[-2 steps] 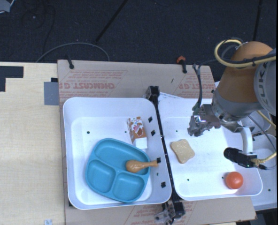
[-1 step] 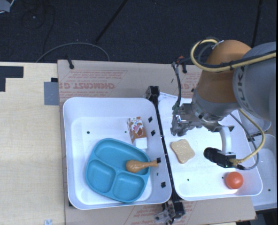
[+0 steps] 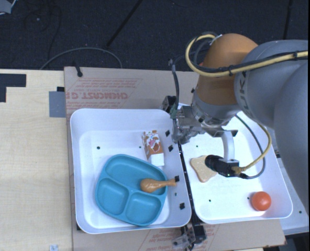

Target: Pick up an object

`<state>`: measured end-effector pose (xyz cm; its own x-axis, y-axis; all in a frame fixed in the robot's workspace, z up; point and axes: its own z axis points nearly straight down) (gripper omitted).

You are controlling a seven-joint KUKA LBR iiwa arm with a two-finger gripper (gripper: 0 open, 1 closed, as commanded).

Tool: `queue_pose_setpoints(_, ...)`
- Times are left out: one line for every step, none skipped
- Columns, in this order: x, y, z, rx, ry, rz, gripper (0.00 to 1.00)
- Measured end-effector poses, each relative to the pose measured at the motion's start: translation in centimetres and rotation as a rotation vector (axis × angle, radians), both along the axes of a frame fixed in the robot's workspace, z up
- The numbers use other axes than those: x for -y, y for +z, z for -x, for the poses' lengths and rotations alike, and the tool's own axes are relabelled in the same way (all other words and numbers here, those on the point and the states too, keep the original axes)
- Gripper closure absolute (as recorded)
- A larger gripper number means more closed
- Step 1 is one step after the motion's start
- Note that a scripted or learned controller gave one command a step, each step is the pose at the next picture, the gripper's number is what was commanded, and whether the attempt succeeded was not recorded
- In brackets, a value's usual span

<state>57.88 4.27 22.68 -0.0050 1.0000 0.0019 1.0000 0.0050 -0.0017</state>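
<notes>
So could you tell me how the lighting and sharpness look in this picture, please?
In the camera view, light is even and bright on both white bins, with mild glare washing out their walls; the floor above the bench is dark. The blue tray, chicken leg and orange ball look reasonably sharp with soft shadows; the arm near the lens is slightly soft.

Robotics lab: industrial arm (image 3: 259, 88) stood over two white bins (image 3: 81, 140) on plywood bench (image 3: 24, 161); loose cables (image 3: 81, 54) lay behind.
</notes>
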Motion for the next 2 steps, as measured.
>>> queue_pose_setpoints(-4.24,-0.52,-0.68,-0.001,-0.001,0.002,1.0)
queue_pose_setpoints(-4.11,-0.48,-0.64,-0.002,-0.002,0.003,0.0)
